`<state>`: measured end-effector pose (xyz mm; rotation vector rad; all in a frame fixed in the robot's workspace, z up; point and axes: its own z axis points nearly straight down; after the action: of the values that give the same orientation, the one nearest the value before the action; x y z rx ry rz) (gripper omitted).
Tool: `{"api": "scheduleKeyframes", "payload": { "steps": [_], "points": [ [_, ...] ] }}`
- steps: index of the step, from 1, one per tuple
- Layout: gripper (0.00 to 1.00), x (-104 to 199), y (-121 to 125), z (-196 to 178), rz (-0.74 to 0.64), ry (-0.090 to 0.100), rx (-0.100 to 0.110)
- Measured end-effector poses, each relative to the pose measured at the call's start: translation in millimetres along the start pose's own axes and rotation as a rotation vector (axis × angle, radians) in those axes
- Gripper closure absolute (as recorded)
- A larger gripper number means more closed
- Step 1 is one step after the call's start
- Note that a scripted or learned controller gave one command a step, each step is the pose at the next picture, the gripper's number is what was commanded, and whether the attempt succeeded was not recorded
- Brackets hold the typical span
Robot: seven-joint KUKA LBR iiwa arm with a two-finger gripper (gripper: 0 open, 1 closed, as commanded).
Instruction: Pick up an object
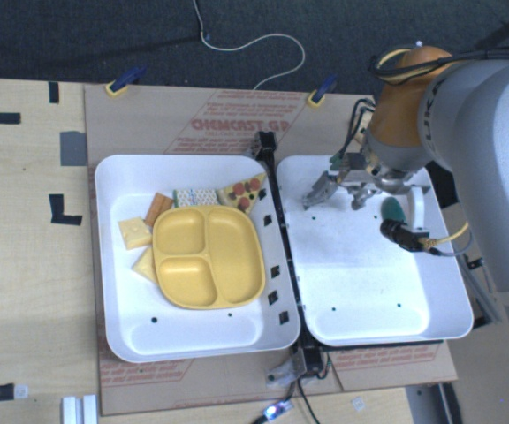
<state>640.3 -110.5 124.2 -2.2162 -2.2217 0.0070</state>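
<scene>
My gripper point(336, 199) hangs over the back part of the right bin point(369, 316), open, with nothing between its fingers point(313, 196). A small green object point(393, 208) lies in the right bin just right of the gripper, partly hidden by the wrist. In the left bin point(122, 325) a yellow divided plate point(208, 256) lies flat. Around its back and left edge lie a brown block point(158, 207), a pale yellow square piece point(134, 232), a patterned strip point(196, 198) and a pizza-slice toy point(245, 191).
The arm's grey body and orange band point(405, 104) fill the upper right, above the right bin's far corner. A black divider with clips point(277, 254) runs between the bins. A white cable point(254, 47) loops behind the bench.
</scene>
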Motion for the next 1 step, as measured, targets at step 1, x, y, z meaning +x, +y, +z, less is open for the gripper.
{"api": "scheduleKeyframes", "payload": {
  "steps": [1],
  "points": [
    [0.00, 1.0, -0.4, 42.4, 0.000, -0.001, -0.003]
  ]
}}
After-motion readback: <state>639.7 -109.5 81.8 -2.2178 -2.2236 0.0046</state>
